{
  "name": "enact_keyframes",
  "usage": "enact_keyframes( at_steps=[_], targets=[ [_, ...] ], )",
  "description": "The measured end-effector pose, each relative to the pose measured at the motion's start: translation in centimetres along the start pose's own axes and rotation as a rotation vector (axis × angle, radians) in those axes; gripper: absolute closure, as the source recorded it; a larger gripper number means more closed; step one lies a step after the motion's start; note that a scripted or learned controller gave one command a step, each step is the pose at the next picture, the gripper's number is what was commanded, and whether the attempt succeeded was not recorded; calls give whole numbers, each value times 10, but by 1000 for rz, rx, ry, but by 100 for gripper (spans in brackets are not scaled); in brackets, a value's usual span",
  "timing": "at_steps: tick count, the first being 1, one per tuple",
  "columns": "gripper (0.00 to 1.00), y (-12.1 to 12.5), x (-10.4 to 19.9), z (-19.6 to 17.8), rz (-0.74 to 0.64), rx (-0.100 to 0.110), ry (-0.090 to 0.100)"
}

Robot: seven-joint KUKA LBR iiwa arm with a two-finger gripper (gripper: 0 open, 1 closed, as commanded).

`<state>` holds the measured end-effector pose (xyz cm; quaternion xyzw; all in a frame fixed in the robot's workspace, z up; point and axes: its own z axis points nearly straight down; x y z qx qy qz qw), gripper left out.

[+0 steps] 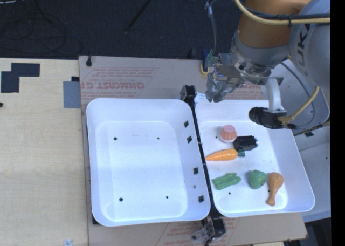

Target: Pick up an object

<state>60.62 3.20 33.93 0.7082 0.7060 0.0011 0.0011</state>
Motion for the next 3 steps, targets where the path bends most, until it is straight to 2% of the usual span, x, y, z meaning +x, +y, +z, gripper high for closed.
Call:
enact_keyframes(
  at_steps=[1,3],
  targets=[
    [100,-39,-29,40,-1,11,-1],
    [100,-38,-30,20,0,13,0]
  ],
)
